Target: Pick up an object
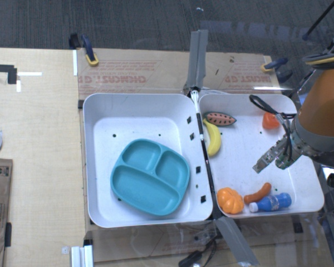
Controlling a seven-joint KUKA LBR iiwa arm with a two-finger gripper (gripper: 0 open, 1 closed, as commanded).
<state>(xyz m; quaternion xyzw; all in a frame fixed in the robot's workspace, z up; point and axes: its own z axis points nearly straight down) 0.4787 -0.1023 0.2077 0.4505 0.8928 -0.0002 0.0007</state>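
Dark carpet is running behind the desk point(33, 115), and a brown cardboard sheet is lying under the two white bins. Left bin point(94, 149) is holding a teal divided plate point(150, 176), nothing else.

Right bin point(314, 196) is where the pickable stuff is sitting: a banana point(213, 138) against the divider wall, a dark spotted thing point(220, 119) just above it, an orange piece point(270, 120) up near the arm, and along the near wall an orange round fruit point(230, 200), a sausage-looking thing point(258, 193) and a small bottle with a blue label point(274, 202).

The claw point(268, 161) is hanging over bare bin floor in the middle of that bin, apart from everything. Nothing is sitting between its fingers; whether they're spread or closed I honestly can't tell from this angle. So I'm guessing it's in the approach step, nothing picked yet. Next move is probably calling for lining up over one item, the sausage being nearest, and dropping down.

Writing-wise: the cardboard is showing red mirrored print, looks like "CHEMCN" something, not fully readable. Bottle label is too small to read.
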